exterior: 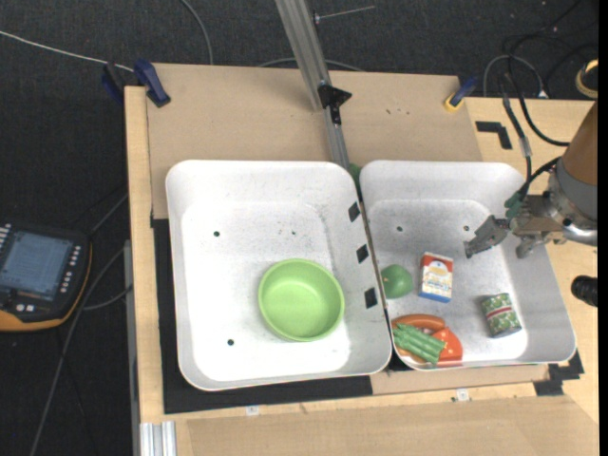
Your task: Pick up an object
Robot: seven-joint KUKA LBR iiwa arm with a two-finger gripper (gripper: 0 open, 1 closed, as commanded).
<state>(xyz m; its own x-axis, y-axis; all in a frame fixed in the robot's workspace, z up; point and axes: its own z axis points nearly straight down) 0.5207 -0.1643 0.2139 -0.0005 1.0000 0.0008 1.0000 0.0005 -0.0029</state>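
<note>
Reaching in from the right edge of the view, the grey arm (581, 174) hangs its gripper (506, 240) above the right bin (418, 179), over the bin's upper right floor; two dark fingers (482, 239) splay apart, so the tool stands open, and nothing sits between them; taking the small red and white carton (436, 277) as the landmark, the gripper lies up and to the right of it, apart from it; a small green ball (396, 279) rests just left of the carton, close to the wall that divides the bins; below the carton, at the bin's near edge, a plate (427, 341) of red and green toy food lies partly over the rim; to the lower right of the carton a small green patterned can (500, 313) lies on the bin floor, well apart from the carton and beneath the gripper's side of the bin; far to the left of the carton, across the dividing wall, a light green bowl (300, 299) sits upright in the left bin (247, 207), toward that bin's near right part; further left still, off the bench, a handheld control pendant (38, 274) rests on the dark floor; every object in the right bin lies on the floor of the bin, none lifted.
</note>
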